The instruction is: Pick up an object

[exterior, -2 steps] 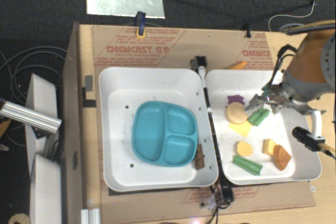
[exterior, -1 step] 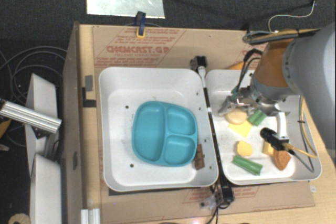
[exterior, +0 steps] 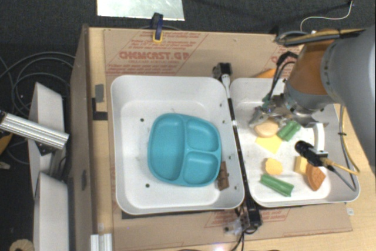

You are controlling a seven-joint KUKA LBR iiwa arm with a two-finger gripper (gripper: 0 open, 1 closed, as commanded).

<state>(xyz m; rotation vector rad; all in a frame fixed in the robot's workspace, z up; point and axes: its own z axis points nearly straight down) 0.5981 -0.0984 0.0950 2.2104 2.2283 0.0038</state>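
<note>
Right bin (exterior: 251, 157), upper-left part: pale tan lump (exterior: 265, 128) lies on the floor, likeliest target. Touching its lower edge, yellow wedge (exterior: 269, 144); just beside it on the arm's side, green cylinder (exterior: 288, 130), tilted.

Gripper (exterior: 262, 114) sits low, right over the lump's upper edge. Whether it is wide or narrow I cannot tell from this angle, and nothing is seen held.

Judgement: it looks off-centre toward the bin's back wall. Centre over the lump before closing and straddle its short axis. Keep clear of the wedge and cylinder, or they will be nudged or pinched in too. The rounded shape may squirt out, so close slowly and lift straight.

Left bin (exterior: 132, 126) holds a teal divided plate (exterior: 185, 150), well apart.
</note>
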